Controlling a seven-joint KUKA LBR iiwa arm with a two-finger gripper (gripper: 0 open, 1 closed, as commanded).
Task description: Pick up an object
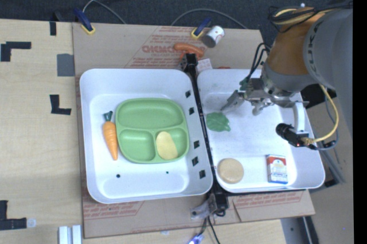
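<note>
- Two shallow white bins were seen side by side on a cardboard sheet, viewed from above at a slant.
- The gripper was positioned over the right bin, with the grey arm reaching in from the right.
- The fingers were seen slightly apart, with nothing clamped between them.
- A green leaf-shaped object was found just below the fingertips, lying on the bin floor, apart from them.
- Farther below the fingers, near the bin's front edge, a round tan biscuit was laid.
- A small red-and-white box was placed beside it, well away from the fingers.
- In the left bin, across the divider from the fingers, a green divided plate was set.
- A yellow oval piece was held in the plate's lower right compartment.
- An orange carrot was laid just beside the plate's far edge.
</note>
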